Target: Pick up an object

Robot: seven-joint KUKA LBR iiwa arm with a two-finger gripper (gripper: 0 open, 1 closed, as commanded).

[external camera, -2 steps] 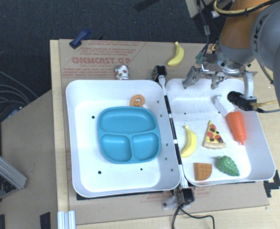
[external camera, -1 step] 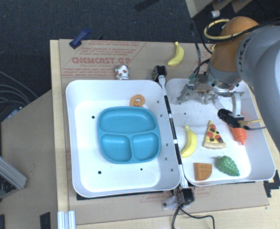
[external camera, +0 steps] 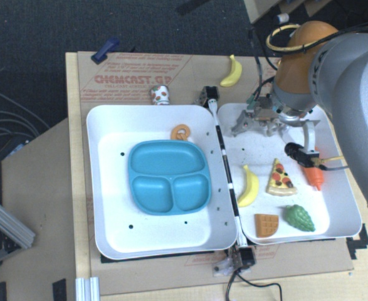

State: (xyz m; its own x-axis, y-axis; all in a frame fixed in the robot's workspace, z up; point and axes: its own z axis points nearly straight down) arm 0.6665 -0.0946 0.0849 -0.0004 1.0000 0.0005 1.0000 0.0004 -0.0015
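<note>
A slanted overhead view of a plywood bench (external camera: 140, 77) on a dark carpet, bearing two shallow white bins side by side. The left bin (external camera: 105, 168), filling the centre of the frame, holds a blue divided plate (external camera: 169, 175) with three compartments, and just above the plate's upper right corner lies a small tan pretzel (external camera: 180, 132). The right bin (external camera: 340, 215), at the right of the frame, holds toy foods: a yellow banana (external camera: 249, 187) near its left wall, a pizza slice (external camera: 281, 179) just to the right of the banana, an orange carrot (external camera: 315, 177) further right, a brown waffle (external camera: 266, 225) near the lower edge, and a green leafy vegetable (external camera: 298, 218) beside the waffle. A grey robot arm with an orange band (external camera: 303, 58) enters from the upper right and reaches down over the upper part of the right bin. Its gripper (external camera: 256, 123) hangs over bare bin floor near the bin's upper left corner, well apart from the toy foods below it; whether its claw is open or closed cannot be told from this angle, and nothing can be seen between its tips. On the bench above the bins lie a second banana (external camera: 231, 73) at upper centre and a small red-and-white spotted object (external camera: 160, 94) to its left, and a blue object (external camera: 105, 51) sits at the bench's upper left corner
</note>
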